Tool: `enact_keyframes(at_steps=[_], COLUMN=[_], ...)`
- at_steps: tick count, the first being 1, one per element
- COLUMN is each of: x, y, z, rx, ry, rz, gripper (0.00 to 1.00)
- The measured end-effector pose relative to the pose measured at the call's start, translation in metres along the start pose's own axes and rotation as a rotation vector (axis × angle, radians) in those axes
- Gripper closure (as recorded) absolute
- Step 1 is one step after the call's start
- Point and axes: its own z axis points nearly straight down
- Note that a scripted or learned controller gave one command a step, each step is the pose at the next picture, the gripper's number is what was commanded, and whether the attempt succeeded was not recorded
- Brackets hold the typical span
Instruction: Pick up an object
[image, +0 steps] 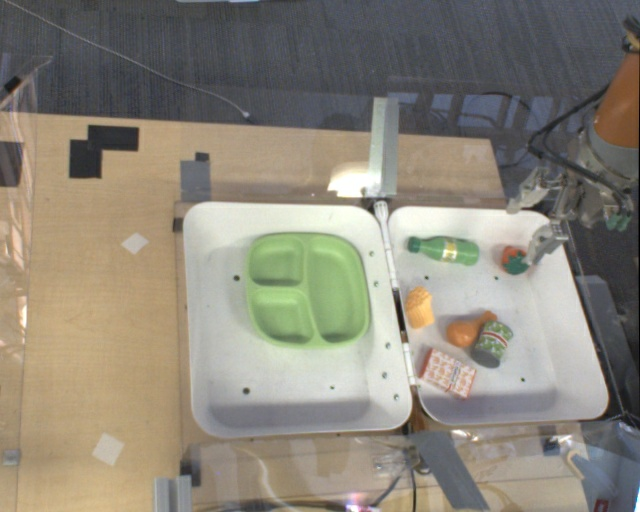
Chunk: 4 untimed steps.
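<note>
Gripper (546, 238) hangs at the right bin's (560, 400) far corner beside a small red-and-green toy (514, 261), probably lining up a grasp, its jaw state unclear.

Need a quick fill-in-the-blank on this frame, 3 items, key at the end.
1. The green divided tray lies in the ____ bin.
2. The green bottle lies on its ____.
3. The claw hovers beside a small ____ and green object in the right bin.

Missing words: left; side; red
</note>
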Motion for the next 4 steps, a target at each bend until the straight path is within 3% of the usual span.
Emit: enact_keyframes(at_steps=[1,2,3,4], x=[-0.01,0.008,0.004,0.051], y=[-0.008,0.019,0.02,0.086], z=[0.119,0.13,0.115,0.043], rx=[-0.004,0.0,0.0,-0.003], ry=[0.015,0.002,-0.011,-0.001], rz=[0.105,0.617,0.609,1.004], gripper=[0.0,0.0,1.0,1.0])
